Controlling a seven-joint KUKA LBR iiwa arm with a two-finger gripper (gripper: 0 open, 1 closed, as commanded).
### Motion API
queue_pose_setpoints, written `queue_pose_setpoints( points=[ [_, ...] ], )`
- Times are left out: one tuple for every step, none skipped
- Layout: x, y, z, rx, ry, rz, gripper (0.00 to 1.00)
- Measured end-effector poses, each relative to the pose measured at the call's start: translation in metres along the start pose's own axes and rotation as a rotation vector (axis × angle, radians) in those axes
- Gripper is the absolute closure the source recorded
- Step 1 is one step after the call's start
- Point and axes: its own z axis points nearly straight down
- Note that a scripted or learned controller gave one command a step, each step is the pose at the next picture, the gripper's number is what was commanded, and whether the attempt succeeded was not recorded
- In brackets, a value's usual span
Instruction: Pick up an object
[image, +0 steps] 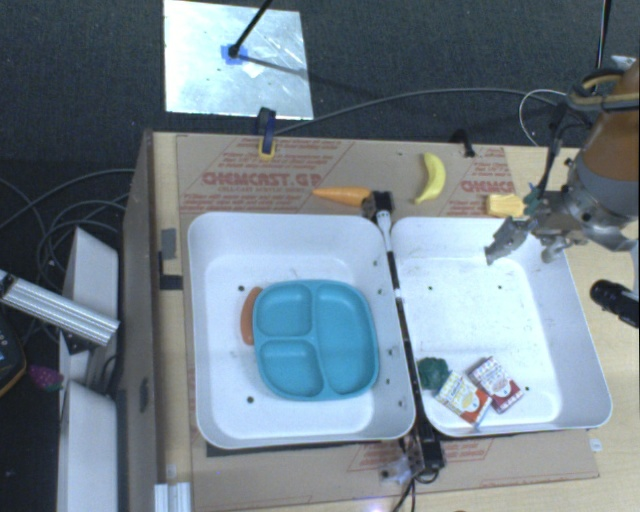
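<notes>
Red-and-white packets (480, 387) lie beside green lump (433, 372).

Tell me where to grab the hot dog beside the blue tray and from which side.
Grip the hot dog across its narrow middle, coming straight down from above. It lies flat in the left bin, long axis running near to far, close against the blue tray's left edge, so that finger has little room; the other side is clear.

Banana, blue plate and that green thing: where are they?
banana (432, 178), camera view, middle of its curve, on the board behind the bins
blue plate (316, 336), camera view, centre divider
green thing (433, 373), camera view, its middle, right bin's front
</notes>
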Motion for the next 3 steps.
queue_pose_setpoints(
  points=[
    [0.033, 0.042, 0.123, 0.005, 0.001, 0.0, 0.0],
    [0.039, 0.039, 0.188, 0.002, 0.0, 0.002, 0.0],
    [0.038, 0.093, 0.187, -0.002, 0.0, -0.001, 0.0]
  ],
)
